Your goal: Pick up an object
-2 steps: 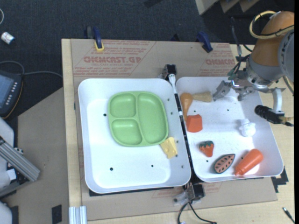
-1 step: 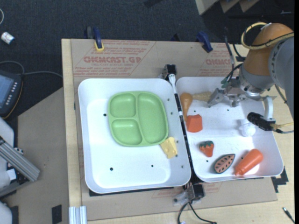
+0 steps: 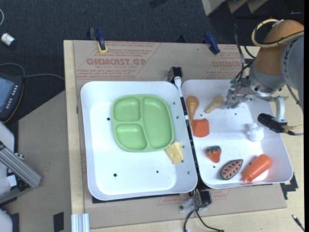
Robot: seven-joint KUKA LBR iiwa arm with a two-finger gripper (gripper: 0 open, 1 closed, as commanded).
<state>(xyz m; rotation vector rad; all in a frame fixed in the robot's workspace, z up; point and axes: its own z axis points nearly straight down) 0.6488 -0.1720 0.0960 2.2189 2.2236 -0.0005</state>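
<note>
**Hovering over the right bin's far end**

Looking down at the camera view, we see a brown board (image 3: 145, 57) lying on dark carpet, held at its far edge by two blue-and-yellow clamps (image 3: 100, 39). On it sit the left bin (image 3: 96, 168) and the right bin (image 3: 270, 173), touching along a black seam. We read "CHEMCAST" in red print on the board, just beyond the left bin; more red lettering beyond the right bin is too cut off to read.

Inside the left bin we find a green divided plate (image 3: 143, 122), with a pale yellow piece (image 3: 175, 152) touching the plate's near right corner.

From the right comes the arm (image 3: 280, 52), grey with its orange band, bent downward so that the gripper (image 3: 235, 98) hangs over the far part of the right bin. We cannot tell how its jaws stand. Just left of the gripper lies a tan cone (image 3: 214, 103). Further left of it are a brown pear-like toy (image 3: 192, 104) and an orange block (image 3: 201, 127). Nearer to us than the gripper we see a white object (image 3: 254, 132), a strawberry (image 3: 214, 153), a brown oval slice (image 3: 231, 168) and a carrot (image 3: 257, 166).
</note>
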